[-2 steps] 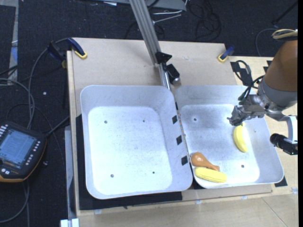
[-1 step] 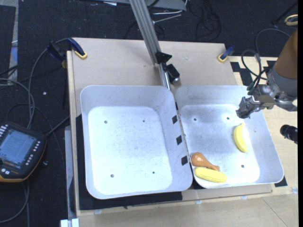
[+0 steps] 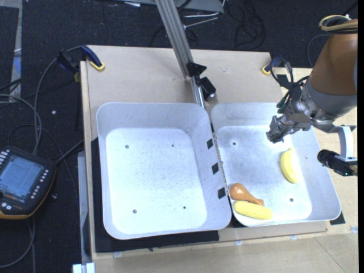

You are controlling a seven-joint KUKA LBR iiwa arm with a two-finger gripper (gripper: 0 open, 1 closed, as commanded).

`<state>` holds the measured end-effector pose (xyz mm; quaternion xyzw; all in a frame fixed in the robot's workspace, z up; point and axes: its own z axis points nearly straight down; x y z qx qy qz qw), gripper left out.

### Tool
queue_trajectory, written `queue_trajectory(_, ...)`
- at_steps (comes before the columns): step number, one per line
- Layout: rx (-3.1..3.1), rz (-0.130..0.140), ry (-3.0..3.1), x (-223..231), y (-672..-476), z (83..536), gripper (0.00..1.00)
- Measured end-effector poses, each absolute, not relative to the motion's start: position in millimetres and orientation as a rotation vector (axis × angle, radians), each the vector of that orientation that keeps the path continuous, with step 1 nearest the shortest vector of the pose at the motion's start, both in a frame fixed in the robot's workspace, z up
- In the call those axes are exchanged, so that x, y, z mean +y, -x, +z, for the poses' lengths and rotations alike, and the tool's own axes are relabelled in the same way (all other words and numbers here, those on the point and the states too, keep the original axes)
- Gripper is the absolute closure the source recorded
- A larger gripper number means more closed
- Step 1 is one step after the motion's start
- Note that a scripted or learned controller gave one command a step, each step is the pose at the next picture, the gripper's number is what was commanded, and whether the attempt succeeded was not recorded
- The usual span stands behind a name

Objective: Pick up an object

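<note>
- Pincer [image 3: 277, 134] over far part of right bin [image 3: 318, 209], hanging from grey wrist w/ orange band, arm coming in from right.
- Pincer state: can't tell, dark tip too small and blurred.
- Nothing seen gripped; no obj at pincer tip.
- Nearest obj: yellow banana-like piece [image 3: 289, 166], lying on bin floor just near-right of pincer, close but apart.
- Long axis of that piece: runs roughly far-to-near, slight lean to the right at near end; slightly curved.
- Judgement: short move toward near-right plus descent needed; closing line best set across the narrow width, i.e. roughly left-right, not along the length.
- Other candidates: orange pear-shaped piece [image 3: 244, 193] and second yellow piece [image 3: 253, 211], both at near-left corner of right bin, touching or almost touching each other, well apart from pincer.
- Second yellow piece's long axis approx left-right, hard against near wall; judged awkward, wall and orange neighbour crowd it.
- Left bin [image 3: 108, 152] carries no obj to go for; sits across divider, away from arm.
- Both bins on pale worktop [image 3: 142, 73].
- Risk, as judgement: curved smooth piece may roll or skid sideways if hit off-centre; wrist cable bundle near far-right rim, prob. no hindrance.
- Task stage: approach, pick not yet made.
</note>
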<state>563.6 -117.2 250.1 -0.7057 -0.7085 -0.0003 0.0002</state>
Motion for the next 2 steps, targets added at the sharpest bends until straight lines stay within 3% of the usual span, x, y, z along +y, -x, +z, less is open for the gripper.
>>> queue_trajectory(2, -2.225, 0.0, 2.217, -6, -570.0, 254, 1.0)
